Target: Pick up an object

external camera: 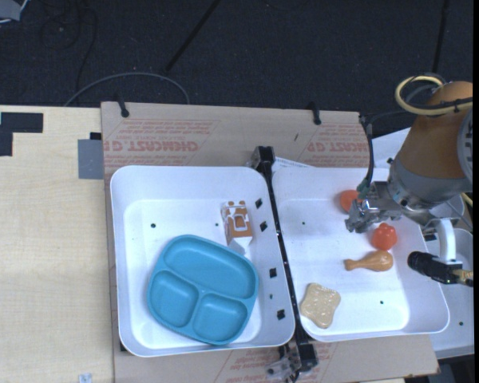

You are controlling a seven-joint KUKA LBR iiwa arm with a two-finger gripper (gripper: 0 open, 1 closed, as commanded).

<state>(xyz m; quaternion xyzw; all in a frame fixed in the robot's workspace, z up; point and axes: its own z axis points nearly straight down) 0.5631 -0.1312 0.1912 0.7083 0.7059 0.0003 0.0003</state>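
My gripper (359,218) hangs low over the right bin (399,317), near its upper right part. A red ball (385,235) lies just to the lower right of the fingertips, apart from them. An orange-red object (348,199) sits just left of the gripper, partly hidden by it. A tan chicken drumstick (370,262) lies below the ball. A beige slice of toast (319,305) rests near the bin's front left corner.
The left bin (132,214) holds a blue divided plate (201,289) and a small orange and white toy (239,222) near its right wall. A black divider (277,246) runs between the bins. Cardboard lies under both.
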